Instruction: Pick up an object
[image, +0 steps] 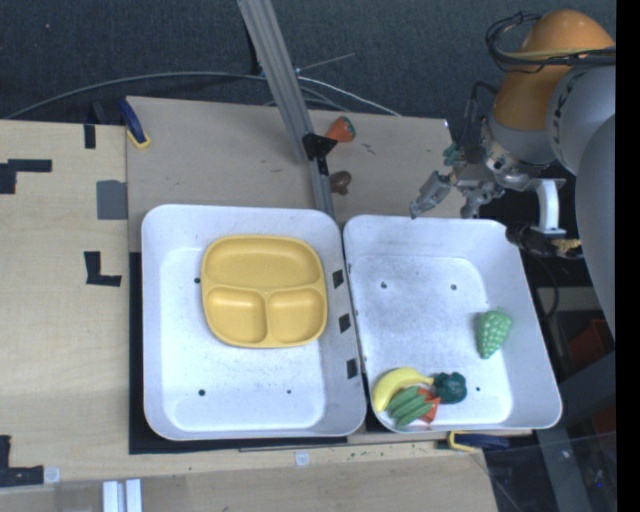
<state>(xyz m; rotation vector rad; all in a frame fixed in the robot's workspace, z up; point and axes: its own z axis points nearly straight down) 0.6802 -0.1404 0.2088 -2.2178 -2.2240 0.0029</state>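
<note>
Nothing is picked up yet: the gripper (452, 197) hangs over the far rim of the right bin (415, 300), at about twelve o'clock, fingers spread and holding nothing. The candidates lie well apart from it: a green bumpy toy (491, 332) at four o'clock, and a banana (393, 384) touching green vegetables (430, 396) at six. The whole reach, descent and grasp appears to remain.

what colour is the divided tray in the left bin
Yellow. The divided tray shows plainly in the camera view, lying in the left bin.
</note>
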